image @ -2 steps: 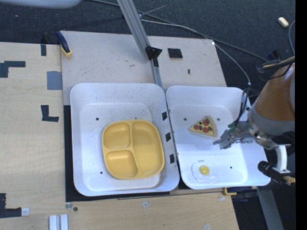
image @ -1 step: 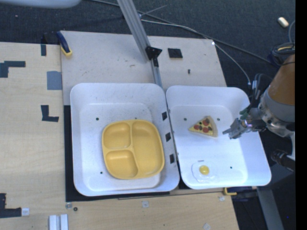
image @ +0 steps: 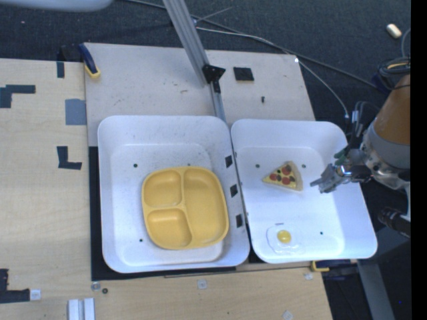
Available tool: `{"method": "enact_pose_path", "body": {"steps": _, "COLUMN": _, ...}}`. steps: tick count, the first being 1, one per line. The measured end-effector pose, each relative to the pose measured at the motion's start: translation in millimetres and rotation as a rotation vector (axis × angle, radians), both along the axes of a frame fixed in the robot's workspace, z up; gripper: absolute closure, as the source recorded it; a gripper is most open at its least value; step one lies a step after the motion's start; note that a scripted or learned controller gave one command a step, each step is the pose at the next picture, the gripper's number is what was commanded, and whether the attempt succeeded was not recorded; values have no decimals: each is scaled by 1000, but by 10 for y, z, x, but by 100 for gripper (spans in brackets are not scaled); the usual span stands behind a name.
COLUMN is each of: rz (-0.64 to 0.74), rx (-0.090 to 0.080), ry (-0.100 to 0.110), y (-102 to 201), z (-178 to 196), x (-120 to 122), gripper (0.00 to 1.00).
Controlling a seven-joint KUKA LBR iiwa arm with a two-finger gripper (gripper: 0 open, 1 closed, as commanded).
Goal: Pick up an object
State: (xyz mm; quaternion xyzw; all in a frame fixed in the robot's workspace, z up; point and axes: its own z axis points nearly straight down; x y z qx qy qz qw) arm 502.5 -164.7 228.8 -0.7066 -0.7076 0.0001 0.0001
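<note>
Gripper (image: 328, 183): over the right bin's (image: 347, 199) right side, nothing visibly between its fingers; how far they are parted is too small to judge. Pizza slice (image: 283, 177): flat toy wedge, tan crust, red and dark toppings, just left of the gripper, apart from it. Fried egg (image: 283, 238): flat, white, yellow yolk, near front wall. Left bin (image: 117, 179): glossy yellow three-compartment plate (image: 185, 207).

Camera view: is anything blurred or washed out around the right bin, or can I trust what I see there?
Camera view: lighting is even and soft, with faint shadows; the right bin reads bright white without hard glare; the pizza slice toy and fried egg toy are clear enough to tell apart; the gripper at the bin's right side is small and slightly soft, so its jaws are hard to read.
</note>
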Motion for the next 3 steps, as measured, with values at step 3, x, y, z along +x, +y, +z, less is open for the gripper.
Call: {"method": "enact_pose_path", "body": {"steps": 3, "rz": 7, "rx": 2, "ry": 1, "y": 1603, "z": 125, "x": -124, "gripper": 100}}
